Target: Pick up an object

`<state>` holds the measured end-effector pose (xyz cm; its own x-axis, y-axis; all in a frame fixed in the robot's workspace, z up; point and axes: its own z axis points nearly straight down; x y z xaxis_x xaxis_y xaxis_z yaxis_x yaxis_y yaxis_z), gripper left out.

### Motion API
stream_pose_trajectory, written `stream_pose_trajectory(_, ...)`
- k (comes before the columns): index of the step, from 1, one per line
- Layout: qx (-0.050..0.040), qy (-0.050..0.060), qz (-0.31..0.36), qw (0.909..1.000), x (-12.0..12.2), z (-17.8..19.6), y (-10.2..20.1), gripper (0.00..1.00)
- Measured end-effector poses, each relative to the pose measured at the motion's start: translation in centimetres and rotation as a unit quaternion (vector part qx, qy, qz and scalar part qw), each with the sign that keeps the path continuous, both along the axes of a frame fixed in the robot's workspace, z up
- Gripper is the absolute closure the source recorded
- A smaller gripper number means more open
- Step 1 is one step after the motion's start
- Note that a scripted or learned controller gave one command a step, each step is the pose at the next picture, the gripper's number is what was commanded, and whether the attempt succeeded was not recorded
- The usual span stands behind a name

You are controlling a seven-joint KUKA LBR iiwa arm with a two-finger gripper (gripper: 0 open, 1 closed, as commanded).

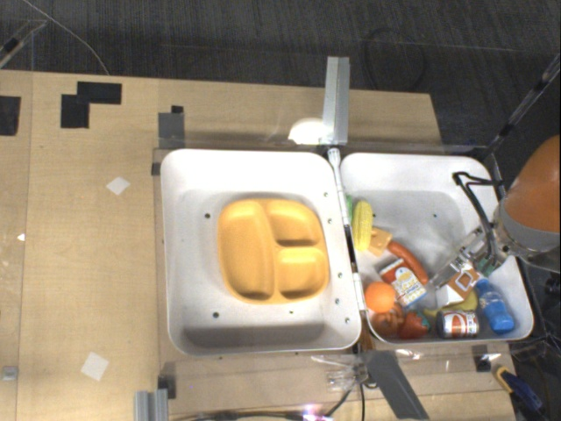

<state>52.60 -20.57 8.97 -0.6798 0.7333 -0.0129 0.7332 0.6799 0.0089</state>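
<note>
My gripper (pixel 449 273) hangs low over the right bin (pixel 412 187), near its right wall, above a pile of toy food. Under and beside it lie a small orange-and-white carton (pixel 464 280), a red-and-white juice box (pixel 406 283) and a red sausage (pixel 405 257). A soda can (pixel 458 324), a blue bottle (pixel 496 312) and a yellow banana (pixel 469 303) crowd the bin's front right corner. An orange (pixel 380 297) and a corn cob (pixel 361 220) lie along the left wall. I see nothing clearly between the fingers.
The left bin (pixel 188 235) holds a yellow divided tray (pixel 267 248). A metal post (pixel 337 99) rises behind the divider between the bins. The arm's orange band (pixel 535 196) bulks over the right bin's right rim, with a black cable (pixel 473 191) looping beside it.
</note>
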Motion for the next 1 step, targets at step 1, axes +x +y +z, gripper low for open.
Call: stream_pose_trajectory(1, 0.0042, 0.002, -0.24, 0.9708, 6.83, -0.17, 1.1, 0.0)
